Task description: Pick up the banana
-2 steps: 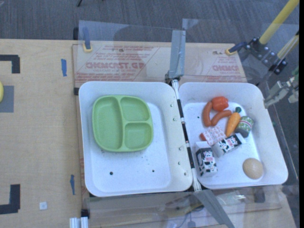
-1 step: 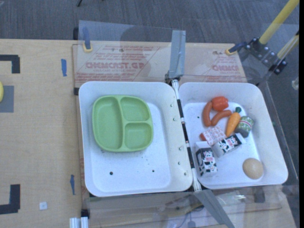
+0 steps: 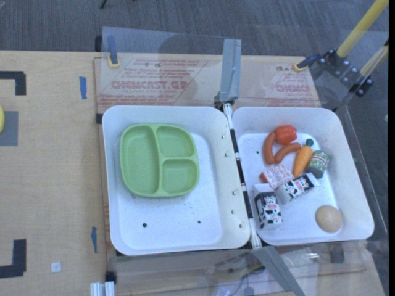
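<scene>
Two shallow white bins sit side by side on the pale wooden bench (image 3: pixel 49 165), and I work down from them by size. The left white bin (image 3: pixel 185 221) holds a light green plastic plate with three compartments (image 3: pixel 159 160), lying flat towards its far left corner. The right white bin (image 3: pixel 345 147) holds a loose cluster of toy food. It includes a black-and-white cow-patterned carton (image 3: pixel 268 209) near the front and a second carton of the same pattern (image 3: pixel 297 187) lying tilted just behind it. With them are a curved reddish-brown sausage (image 3: pixel 270 148), a red-orange pepper (image 3: pixel 285 133), an orange carrot (image 3: pixel 302 160) and a beige egg (image 3: pixel 328 218), which sits apart in the front right corner.

I can't make out the banana in either bin. A small yellow sliver (image 3: pixel 2 119) at the bench's far left edge, well apart from both bins, might be it, but it is cut off and I cannot tell.

By my reading, the task is at its very start: search, not approach. I cannot tell whether the gripper is released or clenched. The next move calls for locating the target before I send the arm down.
</scene>
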Robot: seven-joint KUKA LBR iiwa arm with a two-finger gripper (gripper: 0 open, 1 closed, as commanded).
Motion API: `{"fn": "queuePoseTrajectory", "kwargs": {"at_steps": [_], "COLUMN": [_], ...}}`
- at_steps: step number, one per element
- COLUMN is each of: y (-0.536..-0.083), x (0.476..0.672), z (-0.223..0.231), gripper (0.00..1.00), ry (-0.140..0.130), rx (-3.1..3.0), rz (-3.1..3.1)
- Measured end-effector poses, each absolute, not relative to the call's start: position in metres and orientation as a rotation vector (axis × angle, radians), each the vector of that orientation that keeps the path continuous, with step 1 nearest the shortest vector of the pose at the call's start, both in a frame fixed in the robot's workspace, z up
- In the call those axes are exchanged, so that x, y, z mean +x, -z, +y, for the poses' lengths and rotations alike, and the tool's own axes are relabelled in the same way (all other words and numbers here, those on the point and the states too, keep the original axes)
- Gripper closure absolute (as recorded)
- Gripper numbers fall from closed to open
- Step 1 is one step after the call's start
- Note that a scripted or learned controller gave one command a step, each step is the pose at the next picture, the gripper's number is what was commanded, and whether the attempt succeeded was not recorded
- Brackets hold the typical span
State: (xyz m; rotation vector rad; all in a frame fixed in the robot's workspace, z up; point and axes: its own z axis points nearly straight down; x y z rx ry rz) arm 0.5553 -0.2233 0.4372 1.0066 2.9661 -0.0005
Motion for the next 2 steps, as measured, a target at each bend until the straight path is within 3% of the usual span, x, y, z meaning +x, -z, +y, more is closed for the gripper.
{"fn": "queuePoseTrajectory", "kwargs": {"at_steps": [1, 2], "y": [-0.437, -0.450], "x": [0.571, 0.572], "z": [-0.211, -0.211], "gripper": [0.00, 1.00], "ry": [-0.001, -0.002], "rx": [1.222, 1.216], "rz": [2.883, 2.873]}}
